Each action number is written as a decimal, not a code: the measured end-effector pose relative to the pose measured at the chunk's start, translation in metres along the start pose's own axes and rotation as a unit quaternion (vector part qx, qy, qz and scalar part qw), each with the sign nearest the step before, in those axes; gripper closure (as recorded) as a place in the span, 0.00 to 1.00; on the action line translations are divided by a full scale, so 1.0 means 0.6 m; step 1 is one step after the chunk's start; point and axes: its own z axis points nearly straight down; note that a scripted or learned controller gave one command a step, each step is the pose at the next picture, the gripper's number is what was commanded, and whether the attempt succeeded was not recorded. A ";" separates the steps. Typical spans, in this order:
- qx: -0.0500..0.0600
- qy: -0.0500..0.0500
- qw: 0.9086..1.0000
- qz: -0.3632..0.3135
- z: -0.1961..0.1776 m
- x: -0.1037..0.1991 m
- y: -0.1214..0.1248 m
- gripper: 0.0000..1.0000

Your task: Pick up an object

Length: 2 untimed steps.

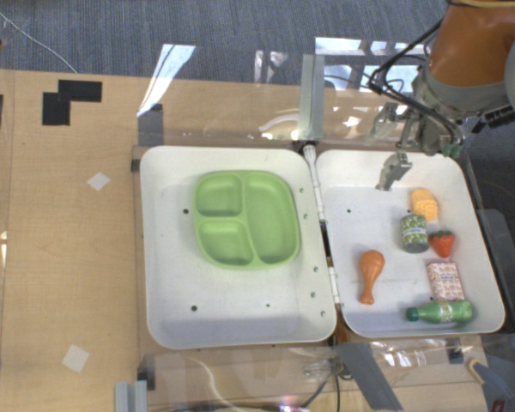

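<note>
The right bin [360, 170] holds several small objects. An orange drumstick [370, 273] lies near its middle. A yellow corn piece [424, 202], a green can [414, 232] and a red strawberry [444, 244] cluster on the right side. A pink box [445, 280] and a green bottle [440, 313] lie near the front right corner. My gripper [393, 172] hangs over the back of the right bin, just left of and behind the corn, with nothing seen in it.
The left bin [167, 299] holds a green divided plate [243, 218]. A raised divider [320, 230] separates the two bins. The arm's orange band [472, 33] and cables sit above the right bin's back right corner.
</note>
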 end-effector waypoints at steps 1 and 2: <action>0.001 0.000 1.000 -0.004 0.242 0.025 -0.089 0.00; 0.001 -0.007 1.000 -0.007 0.216 0.017 -0.085 1.00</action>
